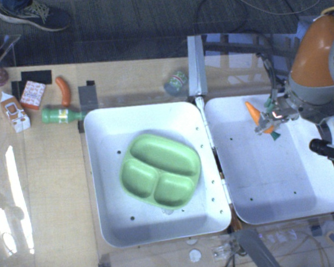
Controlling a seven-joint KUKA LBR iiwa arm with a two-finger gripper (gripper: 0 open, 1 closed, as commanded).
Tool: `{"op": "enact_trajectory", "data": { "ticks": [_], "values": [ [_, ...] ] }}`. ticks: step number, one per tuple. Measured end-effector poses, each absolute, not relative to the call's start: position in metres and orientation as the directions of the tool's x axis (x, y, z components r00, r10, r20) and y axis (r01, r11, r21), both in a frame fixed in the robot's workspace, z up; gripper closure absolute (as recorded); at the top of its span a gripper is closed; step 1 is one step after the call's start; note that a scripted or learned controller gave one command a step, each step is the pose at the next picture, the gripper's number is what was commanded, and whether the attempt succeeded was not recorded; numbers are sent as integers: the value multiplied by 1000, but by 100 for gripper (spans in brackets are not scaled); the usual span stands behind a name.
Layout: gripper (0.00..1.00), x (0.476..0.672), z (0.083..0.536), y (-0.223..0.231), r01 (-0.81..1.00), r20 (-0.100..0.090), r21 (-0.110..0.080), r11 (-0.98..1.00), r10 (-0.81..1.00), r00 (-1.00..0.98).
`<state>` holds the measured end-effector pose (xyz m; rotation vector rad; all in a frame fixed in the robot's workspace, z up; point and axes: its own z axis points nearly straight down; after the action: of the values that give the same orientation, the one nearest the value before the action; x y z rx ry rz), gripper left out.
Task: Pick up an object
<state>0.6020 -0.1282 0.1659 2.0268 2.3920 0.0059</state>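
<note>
Approaching the toy carrot (253, 111) just left of the gripper (274, 113); grip state indiscernible; next move calls for closing around it.

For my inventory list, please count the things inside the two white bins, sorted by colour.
Green: 1, the divided plate in the left bin.
Orange: 1, the toy carrot in the right bin.
Total: 2.
</note>
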Motion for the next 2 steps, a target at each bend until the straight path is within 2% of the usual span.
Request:
{"op": "enact_trajectory", "data": {
  "ticks": [1,2],
  "values": [
    [100,585,193,-118,985,-3,8,172,985,-172],
    [0,585,193,-118,985,-3,8,172,985,-172]
  ]
}}
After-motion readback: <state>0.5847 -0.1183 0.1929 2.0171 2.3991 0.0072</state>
